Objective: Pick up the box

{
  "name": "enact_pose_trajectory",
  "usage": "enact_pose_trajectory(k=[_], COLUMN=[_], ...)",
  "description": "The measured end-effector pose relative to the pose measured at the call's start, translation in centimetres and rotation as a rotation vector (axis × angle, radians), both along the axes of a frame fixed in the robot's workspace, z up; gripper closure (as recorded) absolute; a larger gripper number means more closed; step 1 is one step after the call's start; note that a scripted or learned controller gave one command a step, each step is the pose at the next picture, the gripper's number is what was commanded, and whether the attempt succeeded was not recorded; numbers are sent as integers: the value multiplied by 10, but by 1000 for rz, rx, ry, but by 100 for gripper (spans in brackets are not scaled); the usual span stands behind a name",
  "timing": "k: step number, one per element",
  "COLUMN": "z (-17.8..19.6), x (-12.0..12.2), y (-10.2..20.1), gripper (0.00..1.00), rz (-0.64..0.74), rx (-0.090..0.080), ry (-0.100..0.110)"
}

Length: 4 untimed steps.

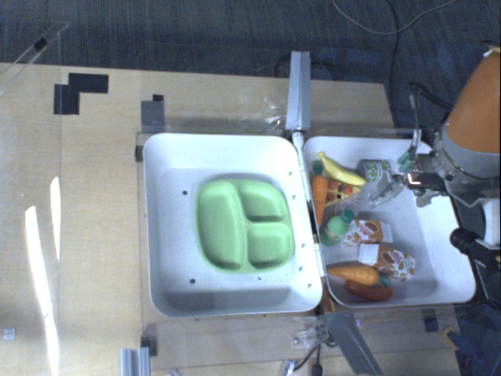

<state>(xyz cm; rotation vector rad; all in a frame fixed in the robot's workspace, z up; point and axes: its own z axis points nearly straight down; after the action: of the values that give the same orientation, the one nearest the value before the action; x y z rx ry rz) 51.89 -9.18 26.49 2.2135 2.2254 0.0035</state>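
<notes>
Two small printed boxes lie in the right bin [446, 245]. One is white and orange [365, 231] near the bin's middle; the other is brown and orange [395, 262], just below and to its right, with a white label on its left end. My gripper [383, 186] hangs over the upper middle of this bin, above and slightly right of the white and orange box and apart from both. The grey arm with its orange band [477, 108] reaches in from the right.
Also in the right bin are a banana [338, 170], an upright carrot [319, 197], a green round item [335, 226], a lying carrot [356, 272] and a red item [369, 292]. The left bin [168, 210] holds a green divided plate [244, 224].
</notes>
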Motion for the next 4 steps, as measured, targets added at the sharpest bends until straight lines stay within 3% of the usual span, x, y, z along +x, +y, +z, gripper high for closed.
enact_pose_trajectory(k=[1,2,3,4], z=[-91,-162,-176,-165], x=[6,15,85,86], y=[-4,-3,2,4], gripper=[0,0,0,100], rz=[54,25,-87,-81], rx=[0,0,0,1], ry=[-2,-2,-8,-11])
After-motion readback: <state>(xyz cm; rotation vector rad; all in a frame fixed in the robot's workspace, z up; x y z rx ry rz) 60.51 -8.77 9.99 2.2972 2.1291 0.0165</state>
